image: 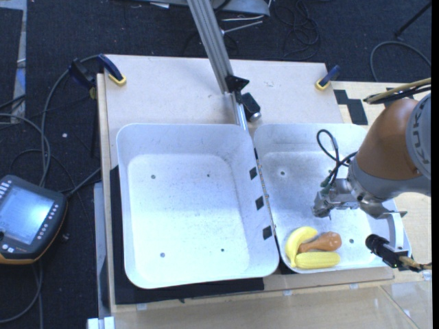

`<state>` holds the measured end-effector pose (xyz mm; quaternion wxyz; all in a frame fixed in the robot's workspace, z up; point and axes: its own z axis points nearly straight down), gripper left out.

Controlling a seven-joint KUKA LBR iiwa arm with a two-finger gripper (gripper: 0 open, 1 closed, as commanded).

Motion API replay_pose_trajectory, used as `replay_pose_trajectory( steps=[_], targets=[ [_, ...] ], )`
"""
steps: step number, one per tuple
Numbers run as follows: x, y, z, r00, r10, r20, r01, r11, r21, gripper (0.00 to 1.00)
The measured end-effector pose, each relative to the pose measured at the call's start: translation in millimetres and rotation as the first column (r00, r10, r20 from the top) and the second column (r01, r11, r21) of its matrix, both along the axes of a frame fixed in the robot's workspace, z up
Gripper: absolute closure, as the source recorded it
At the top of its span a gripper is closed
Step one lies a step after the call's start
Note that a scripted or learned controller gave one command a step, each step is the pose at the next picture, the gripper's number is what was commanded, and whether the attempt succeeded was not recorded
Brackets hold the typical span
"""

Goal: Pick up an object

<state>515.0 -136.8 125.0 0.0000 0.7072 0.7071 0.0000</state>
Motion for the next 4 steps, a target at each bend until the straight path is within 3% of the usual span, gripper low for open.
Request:
replay_pose_trajectory(
  steps=[3,4],
  targets=[
    [4.7,4.3,116.1,1.000,0.000,0.003,0.000,1.000,-0.001,1.00],
    [15.0,46.3,117.5,1.000,0.004,0.000,-0.004,1.000,0.001,1.00]
  ],
)
